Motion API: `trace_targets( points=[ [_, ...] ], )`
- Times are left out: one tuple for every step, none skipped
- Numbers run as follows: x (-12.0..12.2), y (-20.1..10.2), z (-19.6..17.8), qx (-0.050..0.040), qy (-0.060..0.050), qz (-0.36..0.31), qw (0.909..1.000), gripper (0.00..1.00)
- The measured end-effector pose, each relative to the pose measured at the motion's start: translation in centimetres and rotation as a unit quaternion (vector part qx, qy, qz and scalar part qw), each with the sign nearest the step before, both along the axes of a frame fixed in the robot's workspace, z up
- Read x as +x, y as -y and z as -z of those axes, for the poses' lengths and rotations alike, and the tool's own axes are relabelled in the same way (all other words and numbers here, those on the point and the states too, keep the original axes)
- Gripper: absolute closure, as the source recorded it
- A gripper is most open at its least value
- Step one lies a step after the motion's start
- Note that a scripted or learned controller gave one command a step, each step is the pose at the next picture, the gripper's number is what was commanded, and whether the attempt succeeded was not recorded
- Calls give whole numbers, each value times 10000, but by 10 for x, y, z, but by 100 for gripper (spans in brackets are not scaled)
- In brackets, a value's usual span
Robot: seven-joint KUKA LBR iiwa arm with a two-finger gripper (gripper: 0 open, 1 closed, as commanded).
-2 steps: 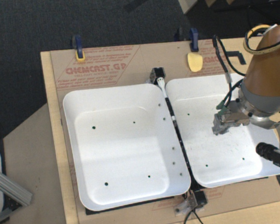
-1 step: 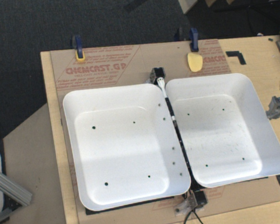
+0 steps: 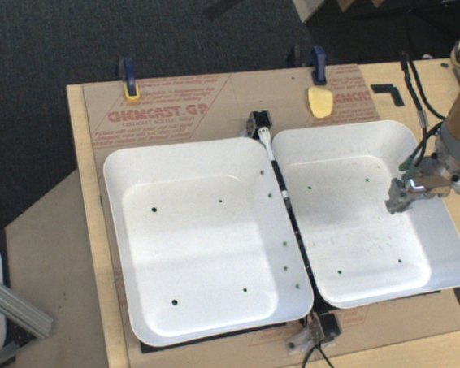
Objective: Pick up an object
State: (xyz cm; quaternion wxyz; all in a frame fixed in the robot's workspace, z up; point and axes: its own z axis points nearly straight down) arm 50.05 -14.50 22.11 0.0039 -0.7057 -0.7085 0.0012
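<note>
The gripper (image 3: pixel 397 200) hung over the right edge of the right bin (image 3: pixel 362 275); whether it was spread or pressed together could not be told, and nothing was seen pinched in it. A small yellow object (image 3: pixel 320 101) lay on the cardboard-covered bench (image 3: pixel 172 103) just beyond that bin's far edge, near a blue clamp (image 3: pixel 318 62). The left bin (image 3: pixel 196 248) sat alongside, with dark carpet (image 3: pixel 52 42) beyond the bench.

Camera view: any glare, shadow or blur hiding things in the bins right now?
Camera view: even lighting, no harsh glare; a soft shadow band crosses the left bin floor; the right bin floor looks scuffed grey; the gripper over its right side is small and slightly soft, finger state unreadable.
</note>
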Motion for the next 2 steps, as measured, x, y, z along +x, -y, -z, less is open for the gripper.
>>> trace_targets(
  points=[
    [16, 85, -71, -62, 85, 47, 9999, 100],
    [50, -29, -45, 4, 24, -40, 10000, 100]
  ],
)
